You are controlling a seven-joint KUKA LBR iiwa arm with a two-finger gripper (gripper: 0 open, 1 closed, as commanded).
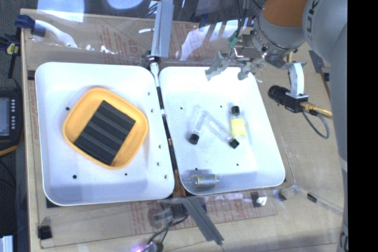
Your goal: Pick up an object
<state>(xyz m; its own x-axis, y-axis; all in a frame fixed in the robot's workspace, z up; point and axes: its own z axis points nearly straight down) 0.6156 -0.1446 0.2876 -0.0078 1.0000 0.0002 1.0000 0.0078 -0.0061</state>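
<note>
My gripper [229, 72] hangs over the far edge of the right bin [269, 150], open, with nothing between its fingers. Below it in that bin lie a clear vial [196, 122] with a black cap, a second clear tube [219, 130] and a small yellow bottle [237, 126] with black ends. A clear, metallic-looking piece [204, 179] rests against the near wall. In the left bin [50, 174], a black ridged block [106, 131] lies on a yellow dish [75, 116].
A grey metal bar [161, 26] stands upright behind the divide between the bins. Clear plastic sheeting [88, 3] lies along the back of the bench. A dark device [9, 118] sits off the left edge.
</note>
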